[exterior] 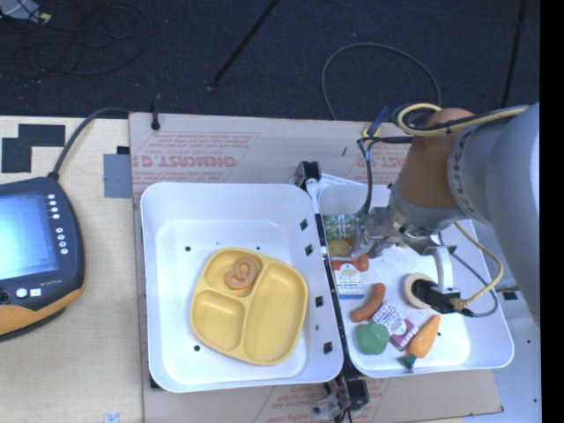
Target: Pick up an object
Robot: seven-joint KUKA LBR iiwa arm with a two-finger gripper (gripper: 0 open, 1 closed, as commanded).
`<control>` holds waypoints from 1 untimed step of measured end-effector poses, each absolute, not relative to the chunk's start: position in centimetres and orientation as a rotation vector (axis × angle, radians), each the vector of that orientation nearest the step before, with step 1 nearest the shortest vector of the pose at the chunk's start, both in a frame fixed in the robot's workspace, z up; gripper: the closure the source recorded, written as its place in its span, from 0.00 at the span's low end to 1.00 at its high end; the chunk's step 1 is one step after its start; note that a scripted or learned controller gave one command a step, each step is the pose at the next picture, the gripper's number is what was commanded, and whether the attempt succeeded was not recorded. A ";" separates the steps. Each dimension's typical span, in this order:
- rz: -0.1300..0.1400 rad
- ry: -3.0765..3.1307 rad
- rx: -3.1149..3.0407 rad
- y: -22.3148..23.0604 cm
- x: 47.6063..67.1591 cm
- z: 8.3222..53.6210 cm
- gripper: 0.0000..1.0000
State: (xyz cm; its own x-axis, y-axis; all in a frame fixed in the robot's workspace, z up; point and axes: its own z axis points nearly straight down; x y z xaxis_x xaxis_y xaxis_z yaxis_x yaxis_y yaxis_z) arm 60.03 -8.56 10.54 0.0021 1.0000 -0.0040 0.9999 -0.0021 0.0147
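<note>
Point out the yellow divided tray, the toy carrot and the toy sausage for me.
Yellow divided tray (264,311): camera view, on the floor of its large right compartment.
Toy carrot (424,336): camera view, on the middle of its orange body.
Toy sausage (368,301): camera view, on the middle of its length.

Two white bins (167,236), one yellow tray (264,324), one pretzel (241,275), one carrot (424,335), one sausage (368,301).

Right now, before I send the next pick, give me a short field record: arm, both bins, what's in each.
arm: grey, orange band, reaching in over the right bin
gripper: low at the right bin's far left corner; finger state unclear
left bin: yellow divided tray with a pretzel-like piece in its top compartment
right bin: sausage, green piece, carrot, small carton
</note>
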 end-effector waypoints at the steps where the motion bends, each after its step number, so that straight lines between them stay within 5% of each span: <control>1: 0.009 2.223 2.216 -4.3 56.7 20.8 1.00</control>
